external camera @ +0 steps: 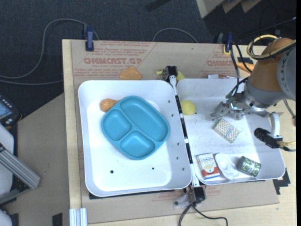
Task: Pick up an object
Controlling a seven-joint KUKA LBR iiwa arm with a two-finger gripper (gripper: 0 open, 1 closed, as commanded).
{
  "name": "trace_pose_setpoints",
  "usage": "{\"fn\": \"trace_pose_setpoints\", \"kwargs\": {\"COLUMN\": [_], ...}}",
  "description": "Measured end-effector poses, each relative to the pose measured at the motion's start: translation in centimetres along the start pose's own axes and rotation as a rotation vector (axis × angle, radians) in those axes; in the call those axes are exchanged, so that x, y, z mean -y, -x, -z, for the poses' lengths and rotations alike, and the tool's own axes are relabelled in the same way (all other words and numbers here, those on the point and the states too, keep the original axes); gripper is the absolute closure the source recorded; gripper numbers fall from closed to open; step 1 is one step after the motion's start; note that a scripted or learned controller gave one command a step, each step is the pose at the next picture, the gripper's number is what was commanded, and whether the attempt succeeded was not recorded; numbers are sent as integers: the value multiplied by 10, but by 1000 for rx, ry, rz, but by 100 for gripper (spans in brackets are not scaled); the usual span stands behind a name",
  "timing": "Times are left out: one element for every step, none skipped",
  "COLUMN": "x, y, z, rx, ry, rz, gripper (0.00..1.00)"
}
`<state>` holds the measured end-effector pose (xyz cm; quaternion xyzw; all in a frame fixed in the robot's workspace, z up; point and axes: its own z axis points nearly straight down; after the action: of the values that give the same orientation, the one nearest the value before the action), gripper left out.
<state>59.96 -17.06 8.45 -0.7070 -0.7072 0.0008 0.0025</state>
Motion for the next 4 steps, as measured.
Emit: {"fn": "trace_pose_setpoints", "kwargs": {"x": [31,29,30,77], "y": [-4,-4,-4,21], "z": [0,10,10,47], "rx": [1,2,2,3], "ry": [1,5,4,3], "rz": [-1,-1,-1,-4], "gripper": [0,100,0,0]}}
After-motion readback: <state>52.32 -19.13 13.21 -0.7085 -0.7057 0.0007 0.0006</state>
